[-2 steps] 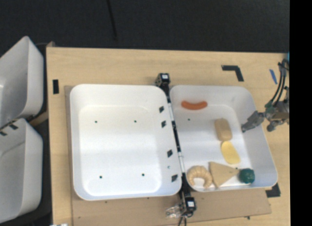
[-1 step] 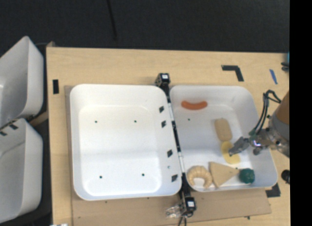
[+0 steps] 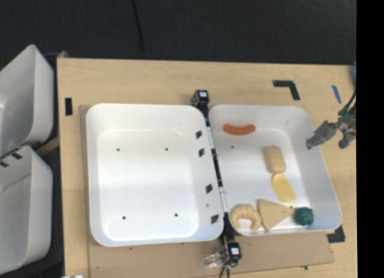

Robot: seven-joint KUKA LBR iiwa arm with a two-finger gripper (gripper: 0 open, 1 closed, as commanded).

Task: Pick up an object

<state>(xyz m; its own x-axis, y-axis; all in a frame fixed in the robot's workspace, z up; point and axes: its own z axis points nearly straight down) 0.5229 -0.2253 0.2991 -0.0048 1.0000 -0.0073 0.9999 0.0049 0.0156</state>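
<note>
We note the gripper (image 3: pixel 332 132) at the right edge of the camera view, over the outer rim of the right bin (image 3: pixel 318 169); two grey fingers are visible with a gap between them and nothing in that gap, so we record it as spread and empty. All candidate objects sit in the right bin, to the view's left of the gripper and lower in frame. Nearest, in our judgement, is the tan block (image 3: pixel 275 159), near the bin's middle, a rounded oblong with its long axis running roughly up-down in the view. Just below it lies the yellow oval piece (image 3: pixel 284 188), tilted slightly, apart from the block. Further down, along the near wall, we see the pale wedge (image 3: pixel 273 214) touching the croissant-like piece (image 3: pixel 245 218) on its left, with the small green ball (image 3: pixel 304 215) just beside its right tip. The orange-red sausage (image 3: pixel 239 129) lies crosswise near the far wall, well apart from the rest. The left bin (image 3: pixel 144 175) holds none of these
</note>
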